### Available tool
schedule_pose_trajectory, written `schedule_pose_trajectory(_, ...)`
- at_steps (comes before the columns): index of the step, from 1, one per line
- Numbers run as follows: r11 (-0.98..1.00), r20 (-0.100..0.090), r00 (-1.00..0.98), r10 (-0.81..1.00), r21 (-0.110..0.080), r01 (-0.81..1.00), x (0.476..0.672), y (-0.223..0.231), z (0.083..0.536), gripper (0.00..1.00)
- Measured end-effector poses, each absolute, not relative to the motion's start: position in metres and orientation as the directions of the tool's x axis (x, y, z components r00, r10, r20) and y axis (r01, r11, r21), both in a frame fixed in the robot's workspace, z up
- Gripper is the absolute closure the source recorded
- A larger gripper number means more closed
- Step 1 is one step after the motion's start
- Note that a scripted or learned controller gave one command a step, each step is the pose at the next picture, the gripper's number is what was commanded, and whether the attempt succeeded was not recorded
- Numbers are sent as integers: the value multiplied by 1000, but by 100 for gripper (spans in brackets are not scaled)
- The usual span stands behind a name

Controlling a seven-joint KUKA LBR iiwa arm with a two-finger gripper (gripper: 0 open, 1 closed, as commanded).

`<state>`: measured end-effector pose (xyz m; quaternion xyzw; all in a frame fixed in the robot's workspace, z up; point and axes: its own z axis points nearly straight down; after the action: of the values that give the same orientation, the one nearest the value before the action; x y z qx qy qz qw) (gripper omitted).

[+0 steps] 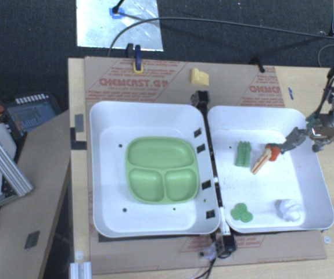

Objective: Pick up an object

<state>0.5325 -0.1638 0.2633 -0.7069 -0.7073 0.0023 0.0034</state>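
The carrot (261, 159) is lying in the right bin (312, 182), its red end touching the end effector (288, 141) reaching in from two o'clock; whether it is clamped, I cannot tell. A green block (243, 154) is sitting at the carrot's nine o'clock.

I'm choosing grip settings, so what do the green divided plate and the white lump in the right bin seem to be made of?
Green divided plate: probably moulded plastic, matte, judging by its even colour and soft rounded compartment edges. White lump: looks like crumpled soft material or glossy plastic; too small to tell.
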Motion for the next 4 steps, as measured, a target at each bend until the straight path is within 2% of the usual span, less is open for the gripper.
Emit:
schedule_pose_trajectory(1,3,-1,-3,1000,2,1000,535,-164,269,0)
schedule_pose_trajectory(3,1,1,-1,1000,-3,1000,530,-168,149,0)
schedule_pose_trajectory(4,0,1,0,1000,-2,1000,530,-172,107,0)
